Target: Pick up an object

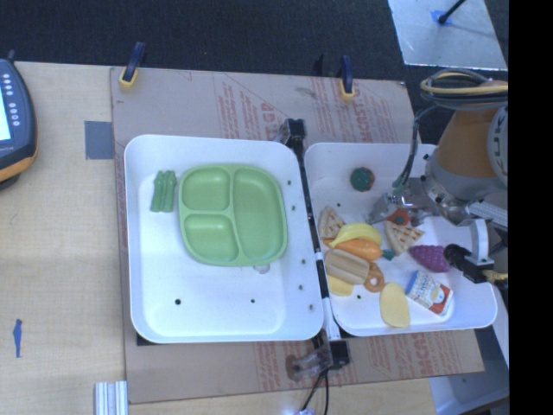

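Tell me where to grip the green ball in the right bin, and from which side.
Grip the green ball across its middle, coming straight down. It is round and sits alone near the bin's far wall, apart from the food pile, so any finger direction should clear.

left bin [138, 232]: divided plate [233, 213], beans [163, 190] at its left | right bin [346, 158]: food pile [371, 258]

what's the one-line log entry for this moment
arm: over right bin | gripper: low by sandwich wedge, holds nothing seen | left bin: green plate, green beans | pick: not done
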Motion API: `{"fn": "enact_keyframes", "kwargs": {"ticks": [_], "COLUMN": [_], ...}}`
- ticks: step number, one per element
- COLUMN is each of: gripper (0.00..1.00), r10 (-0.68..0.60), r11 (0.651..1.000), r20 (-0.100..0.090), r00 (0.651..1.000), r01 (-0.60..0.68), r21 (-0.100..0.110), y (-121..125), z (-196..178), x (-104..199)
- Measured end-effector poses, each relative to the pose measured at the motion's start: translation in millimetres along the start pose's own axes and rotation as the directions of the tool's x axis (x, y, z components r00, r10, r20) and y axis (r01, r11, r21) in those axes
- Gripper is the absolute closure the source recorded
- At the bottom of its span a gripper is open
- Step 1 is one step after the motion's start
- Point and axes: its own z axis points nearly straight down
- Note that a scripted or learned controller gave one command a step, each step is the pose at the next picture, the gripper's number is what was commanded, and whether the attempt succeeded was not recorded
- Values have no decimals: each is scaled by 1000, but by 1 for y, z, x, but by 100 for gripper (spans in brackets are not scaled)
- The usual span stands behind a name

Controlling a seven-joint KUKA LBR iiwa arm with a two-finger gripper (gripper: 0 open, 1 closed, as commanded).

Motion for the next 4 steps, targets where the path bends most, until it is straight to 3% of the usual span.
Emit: {"fn": "enact_keyframes", "kwargs": {"ticks": [1,2,3,4], "gripper": [100,100,0,0], "r10": [0,1,3,-2], "r11": [1000,1000,1000,1000], "r20": [3,2,1,1], "r00": [1000,1000,1000,1000], "r01": [0,-1,-3,2], "r21": [-3,-14,-4,0], "y": [2,-37,-38,3], "z": [-11,-120,-113,6], "x": [-3,25,24,56]}}
